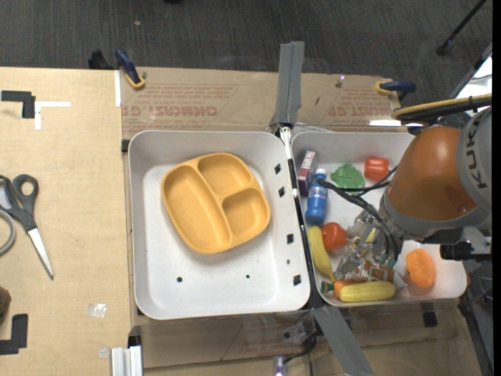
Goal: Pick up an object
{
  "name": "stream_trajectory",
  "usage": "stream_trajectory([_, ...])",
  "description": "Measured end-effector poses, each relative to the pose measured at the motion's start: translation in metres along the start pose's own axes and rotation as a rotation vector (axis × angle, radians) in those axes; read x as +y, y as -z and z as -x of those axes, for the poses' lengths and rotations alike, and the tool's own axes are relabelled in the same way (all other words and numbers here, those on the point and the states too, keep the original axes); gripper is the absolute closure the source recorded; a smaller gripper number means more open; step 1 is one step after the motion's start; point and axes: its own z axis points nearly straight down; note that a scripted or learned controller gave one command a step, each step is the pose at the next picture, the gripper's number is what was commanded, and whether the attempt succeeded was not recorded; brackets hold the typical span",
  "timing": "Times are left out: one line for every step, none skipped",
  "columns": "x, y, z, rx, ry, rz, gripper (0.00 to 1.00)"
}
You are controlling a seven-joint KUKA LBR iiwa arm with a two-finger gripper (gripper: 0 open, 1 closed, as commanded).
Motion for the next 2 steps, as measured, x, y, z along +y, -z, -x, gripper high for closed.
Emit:
stream_trajectory([0.0103, 0.0005, 0.0726, -0.001, -0.097, -0.001, 0.0])
stream_trajectory([0.0106, 0.0101, 0.0735, -0.004, -0.095, -0.001, 1.0])
